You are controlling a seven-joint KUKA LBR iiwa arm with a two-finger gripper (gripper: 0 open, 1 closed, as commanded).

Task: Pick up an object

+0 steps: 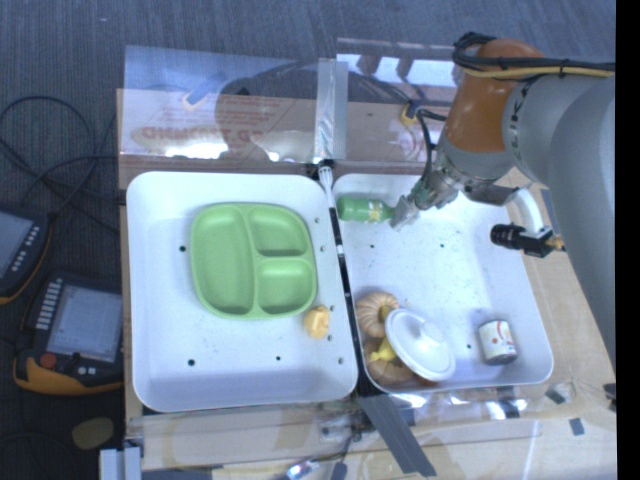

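My gripper (404, 214) hangs low over the far left part of the right bin (455, 268), just right of a small green bottle (363, 209) lying on its side by the bin's back wall. The gripper's tip is close to the bottle's right end; whether they touch cannot be told. Nearer the front of that bin lie a tan ring-shaped object (376, 311), a white round lid (420, 344) partly covering it, a yellow piece (382, 352) and a small can (497, 339).
The left bin (160, 358) holds a green divided plate (253, 260) and a small yellow object (317, 321) at its right wall. A black fitting (518, 236) juts over the right bin's right side. A clear panel (330, 108) stands behind the bins.
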